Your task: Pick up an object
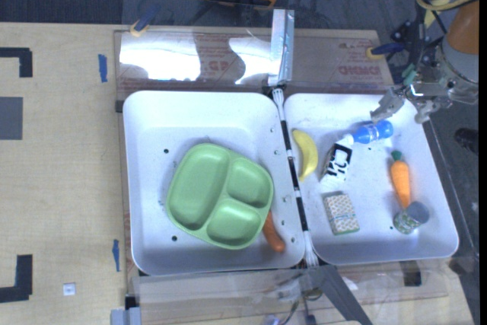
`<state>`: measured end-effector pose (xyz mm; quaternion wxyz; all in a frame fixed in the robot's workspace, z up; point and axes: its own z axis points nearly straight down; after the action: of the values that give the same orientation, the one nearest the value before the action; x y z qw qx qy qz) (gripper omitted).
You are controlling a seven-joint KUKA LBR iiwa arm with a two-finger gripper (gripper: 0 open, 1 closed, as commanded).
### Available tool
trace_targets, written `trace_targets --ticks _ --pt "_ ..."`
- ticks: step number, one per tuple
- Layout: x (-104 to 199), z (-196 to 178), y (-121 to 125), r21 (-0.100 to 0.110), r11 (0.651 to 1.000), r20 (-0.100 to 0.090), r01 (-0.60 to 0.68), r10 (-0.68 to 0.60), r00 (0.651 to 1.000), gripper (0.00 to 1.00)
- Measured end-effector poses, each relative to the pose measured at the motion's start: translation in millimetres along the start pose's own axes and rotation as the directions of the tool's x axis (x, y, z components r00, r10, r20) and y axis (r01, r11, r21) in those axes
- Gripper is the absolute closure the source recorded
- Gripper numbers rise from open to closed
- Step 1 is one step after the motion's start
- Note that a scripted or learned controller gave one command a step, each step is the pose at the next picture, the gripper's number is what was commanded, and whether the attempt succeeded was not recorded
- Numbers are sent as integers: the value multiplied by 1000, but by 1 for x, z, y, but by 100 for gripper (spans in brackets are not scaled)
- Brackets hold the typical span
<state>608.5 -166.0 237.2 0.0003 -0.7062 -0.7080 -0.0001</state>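
Camera view shows the hand (403, 99) poised over the far right corner of the right bin (441, 240), its two fingers spread apart with nothing between them. Just below and to the left of the hand lies a small blue bottle (373, 132), the nearest thing and the likeliest pick. Its long axis runs roughly across the bin, tilted a little, with what looks like the paler end toward the divider and the blue end toward the hand. To do this step well, the hand should probably come down centred on the bottle's middle and close across its short width, fingers straddling the long axis, so it cannot roll out. Nearer the camera from the hand lies a carrot (400, 179), its long axis running front to back with the green top pointing toward the hand. A black-and-white packet (338, 161) lies just beside the bottle, so the descent needs to stay clear of it. Farther left, a banana (306, 152) rests against the divider, and a green divided plate (220, 195) sits in the left bin (144, 125).
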Motion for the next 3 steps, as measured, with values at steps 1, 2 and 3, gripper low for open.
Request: trace_targets --ticks 1,2,3 --pt "-56 90 -40 -5 1000 -1 -23 23 1000 0" --pt "-54 95 -37 -32 999 6 -37 37 999 0" --pt "-48 99 -30 -52 997 15 -58 59 998 0"
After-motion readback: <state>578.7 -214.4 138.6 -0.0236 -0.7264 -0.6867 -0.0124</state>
